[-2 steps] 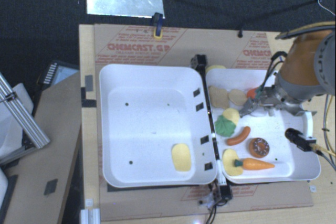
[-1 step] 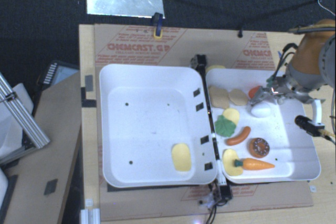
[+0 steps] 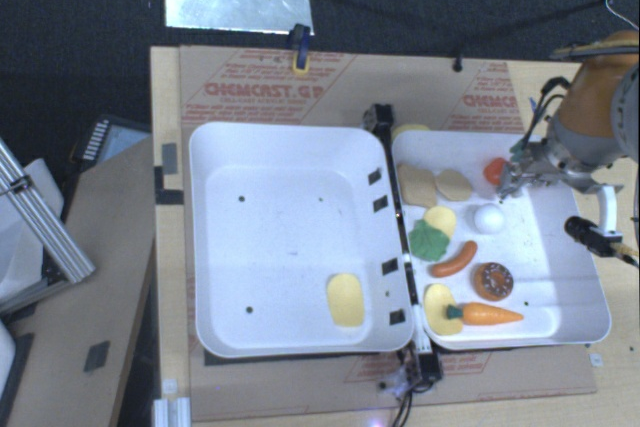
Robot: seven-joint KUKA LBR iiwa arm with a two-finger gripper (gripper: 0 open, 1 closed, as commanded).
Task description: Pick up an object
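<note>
Red object (image 3: pixel 494 170) near right bin (image 3: pixel 575 260) far edge, claw (image 3: pixel 512 181) beside

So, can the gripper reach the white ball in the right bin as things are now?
Probably yes. The gripper hangs over the right bin, just up and right of the white ball. Nothing lies over the ball; the red piece and yellow piece sit apart from it.

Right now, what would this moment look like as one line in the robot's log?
gripper: low in right bin, beside red object | holding: nothing seen | left bin: yellow piece
</note>
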